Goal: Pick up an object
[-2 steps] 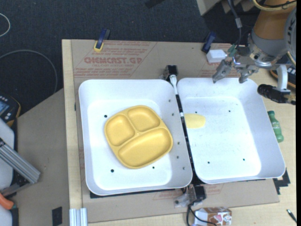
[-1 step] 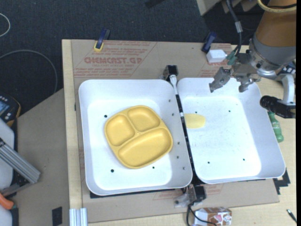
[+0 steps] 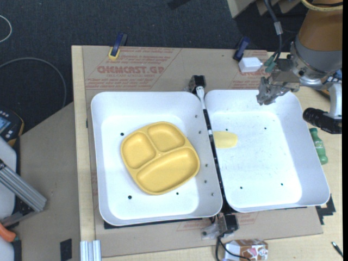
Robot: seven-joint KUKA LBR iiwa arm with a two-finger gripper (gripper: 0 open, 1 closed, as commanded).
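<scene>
Poised over the far edge of the right shallow white plastic bin [image 3: 304,162], the dark metal two-finger claw [image 3: 270,94] is carried high on the grey arm with its orange band [image 3: 322,29]. Whether the claw is spread or pressed together cannot be told, since it is seen small and partly blurred; nothing is seen pinched in it.

2 candidates for the task are offered. A small pale yellow rounded object [image 3: 225,140], possibly soft plastic, is lying flat on the floor of the right bin, hard against its left wall. A large yellow 3-compartment plastic tray [image 3: 159,157] is resting flat in the middle of the left shallow white plastic bin [image 3: 106,145].

The claw is judged to be held up and to the rear so that both bins are left unobstructed for the camera. The small yellow object is placed well apart from the claw, nearer the camera and toward the left, within the same bin. The tray is farther off, across the divide between the 2 bins.
</scene>
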